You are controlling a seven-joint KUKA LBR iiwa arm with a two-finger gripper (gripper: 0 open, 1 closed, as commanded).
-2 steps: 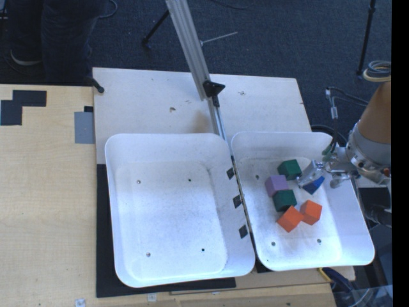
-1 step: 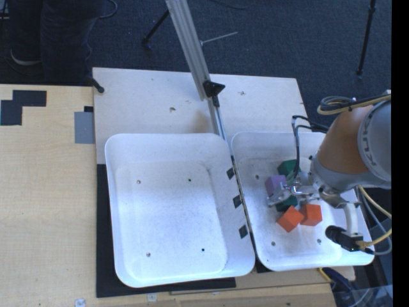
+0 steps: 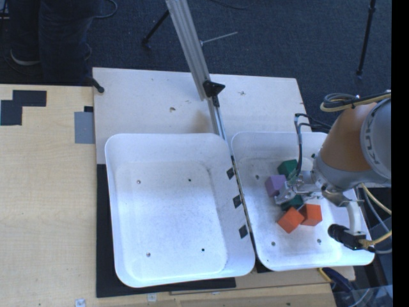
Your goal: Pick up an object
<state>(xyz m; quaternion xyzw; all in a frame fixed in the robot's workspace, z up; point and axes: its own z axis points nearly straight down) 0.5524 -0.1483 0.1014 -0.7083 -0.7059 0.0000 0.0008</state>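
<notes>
You have two white bins side by side on the worktop (image 3: 153, 101). The left bin (image 3: 121, 171) carries no blocks that you can pick, so all of your work lies in the right bin (image 3: 268, 248).

There the blocks sit bunched in a tight cluster toward the bin's right half, with the claw (image 3: 295, 187) down among them. From left to right you have a purple block (image 3: 275, 185), a green block (image 3: 288, 167) just behind it, a dark green block (image 3: 294, 203) partly hidden under the claw, an orange block (image 3: 291, 220) in front, and a second orange block (image 3: 312, 214) touching it on the right.

The arm's wrist covers the tip, so whether the claw is spread or clamped cannot be told from here, and no block can be seen between its fingers.

To do this step well, settle on one block and centre on it. The purple block and the dark green one lie just beside the tip, and their neighbours are close enough to be nudged or caught together. Come straight down, close squarely across flat faces, and lift slowly before you trust the hold.

The count: two bins, one purple block, two green blocks (probably, as the darker one is half hidden), two orange blocks, one arm.
</notes>
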